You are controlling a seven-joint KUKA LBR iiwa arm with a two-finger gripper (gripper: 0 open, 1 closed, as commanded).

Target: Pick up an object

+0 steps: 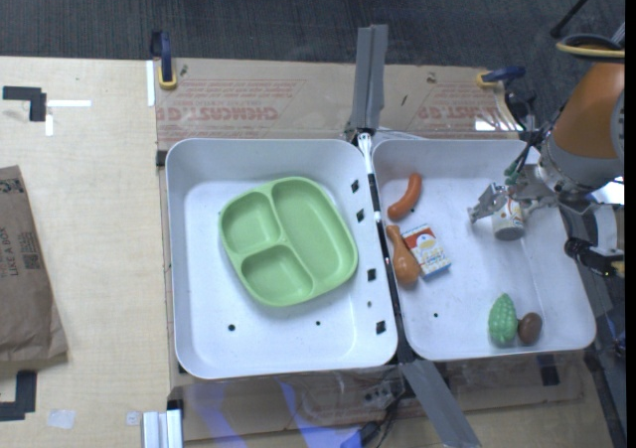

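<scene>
A: Left bin [189, 237]: one green divided plate [288, 239]. Right bin [556, 337]?
B: Five loose things: one orange sausage [404, 196], one drumstick [401, 255], one small carton [428, 250] with unreadable print, one green cone [503, 320], one brown ball [530, 327].
A: The pincer [494, 208]?
B: Low near a white cup [508, 224]; grip, can't tell.

Right bin [556, 267]: bare floor at centre; obstacles are sausage [405, 196], carton [429, 249], and green toy [503, 320] at lower right.

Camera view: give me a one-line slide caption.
Gripper hovers in the right bin near a hot dog; green plate fills the left bin.
</scene>
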